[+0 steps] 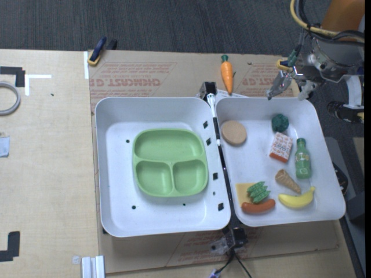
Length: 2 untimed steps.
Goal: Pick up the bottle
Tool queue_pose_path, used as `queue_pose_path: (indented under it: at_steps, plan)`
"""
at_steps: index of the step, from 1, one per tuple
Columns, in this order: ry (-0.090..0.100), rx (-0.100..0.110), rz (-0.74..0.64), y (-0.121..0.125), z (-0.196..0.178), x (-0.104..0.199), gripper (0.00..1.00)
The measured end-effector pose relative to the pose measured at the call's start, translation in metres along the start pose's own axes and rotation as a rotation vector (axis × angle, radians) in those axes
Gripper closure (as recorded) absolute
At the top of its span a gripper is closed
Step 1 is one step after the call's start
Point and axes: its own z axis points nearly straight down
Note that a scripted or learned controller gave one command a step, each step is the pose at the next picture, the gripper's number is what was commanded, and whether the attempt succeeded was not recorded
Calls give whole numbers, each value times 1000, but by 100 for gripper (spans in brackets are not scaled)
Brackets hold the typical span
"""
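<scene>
The bottle (302, 159) is small and green with a pale label. It lies near the right wall of the right bin (324, 210), between a red and white box (281, 146) and a banana (297, 198). My gripper (286, 89) hangs over the bin's far right corner, well above and behind the bottle. Its fingers are spread open with nothing between them.
The right bin also holds a round tan biscuit (234, 132), a dark green broccoli (280, 121), a cone (287, 180), a sausage (258, 206) and green leaves (258, 190). A green divided plate (170, 162) sits in the left bin (110, 155). A carrot (226, 73) lies behind the bins.
</scene>
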Motion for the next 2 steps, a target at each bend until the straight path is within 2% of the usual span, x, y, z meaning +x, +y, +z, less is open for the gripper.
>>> queue_pose_path:
  at_steps: [1, 2]
  plan:
    - [-1, -1, -3, 0, -10, 0, 100]
    - [0, 1, 254, -46, -41, -32, 100]
